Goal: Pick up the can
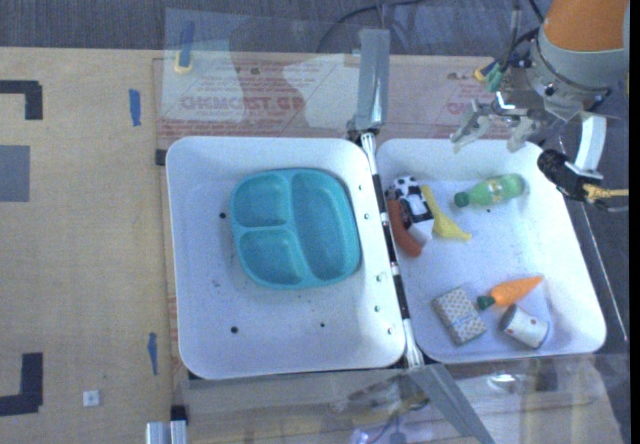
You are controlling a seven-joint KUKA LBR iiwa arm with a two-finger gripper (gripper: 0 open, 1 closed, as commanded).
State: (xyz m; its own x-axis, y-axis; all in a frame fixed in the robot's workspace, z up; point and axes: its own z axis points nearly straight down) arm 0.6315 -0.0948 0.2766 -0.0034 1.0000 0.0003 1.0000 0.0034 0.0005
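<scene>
**Gripper at the far edge of the right bin, can at the near corner**

The gripper (497,127) hangs over the far rim of the right bin (585,262), its two fingers (470,131) spread apart with nothing between them. The arm (590,2), grey with an orange band, rises behind it toward the upper right.

Nearest the jaws, just below them in the view, lies a green bottle (490,191) on its side. Further down and to the left of the jaws are a yellow banana (444,219), a small black-and-white toy (404,189) and a red sausage-like piece (405,232), all close to the bin's left wall.

The can (525,327) lies on its side well away from the jaws, at the near right corner of the same bin, with a carrot (512,292) just above it and a speckled grey block (459,316) to its left.

Far to the left of the jaws, the left bin (200,332) holds a blue divided plate (297,226).
</scene>
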